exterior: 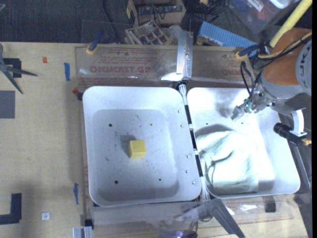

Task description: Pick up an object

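Jaws [241,110], state unclear, hang over right bin [282,185] above crumpled white cloth [233,157]; yellow block [137,148] in left bin [99,103].

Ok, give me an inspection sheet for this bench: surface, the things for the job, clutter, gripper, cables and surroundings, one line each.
Surface: wooden bench bearing two shallow white bins side by side, the left bin and the right bin.
Job's things: yellow block near the middle of the left bin; crumpled white cloth in the right bin.
Clutter: dark specks on the left bin's floor; blue tape marks on the bench.
Gripper: gripper over the right bin's far side, above the cloth and apart from it; nothing seen held.
Cables: black cable looping by the wrist.
Surroundings: boxes and wires on dark carpet beyond the bench.
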